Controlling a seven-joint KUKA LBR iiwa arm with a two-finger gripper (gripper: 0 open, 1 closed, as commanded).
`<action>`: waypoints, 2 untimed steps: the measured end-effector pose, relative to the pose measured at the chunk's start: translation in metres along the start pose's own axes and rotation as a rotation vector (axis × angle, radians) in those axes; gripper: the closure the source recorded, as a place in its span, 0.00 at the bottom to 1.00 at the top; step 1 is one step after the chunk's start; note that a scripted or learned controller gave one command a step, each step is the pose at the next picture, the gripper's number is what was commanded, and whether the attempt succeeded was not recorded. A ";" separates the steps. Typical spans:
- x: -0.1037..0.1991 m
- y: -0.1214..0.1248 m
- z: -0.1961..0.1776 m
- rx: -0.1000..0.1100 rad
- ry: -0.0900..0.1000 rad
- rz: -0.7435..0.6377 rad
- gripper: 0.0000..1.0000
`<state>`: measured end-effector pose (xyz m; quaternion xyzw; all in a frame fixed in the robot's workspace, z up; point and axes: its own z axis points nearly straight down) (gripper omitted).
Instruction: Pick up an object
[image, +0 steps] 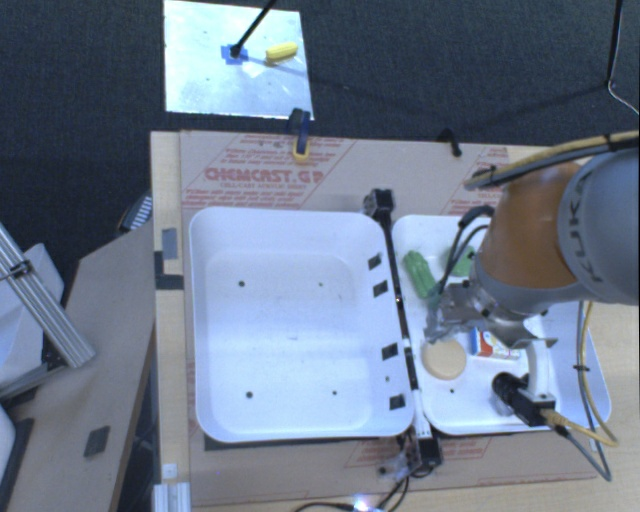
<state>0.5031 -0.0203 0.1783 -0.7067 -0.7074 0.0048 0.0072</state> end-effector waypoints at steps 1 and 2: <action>0.058 0.089 -0.008 -0.026 -0.002 -0.010 1.00; 0.110 0.036 -0.154 -0.031 0.002 -0.011 1.00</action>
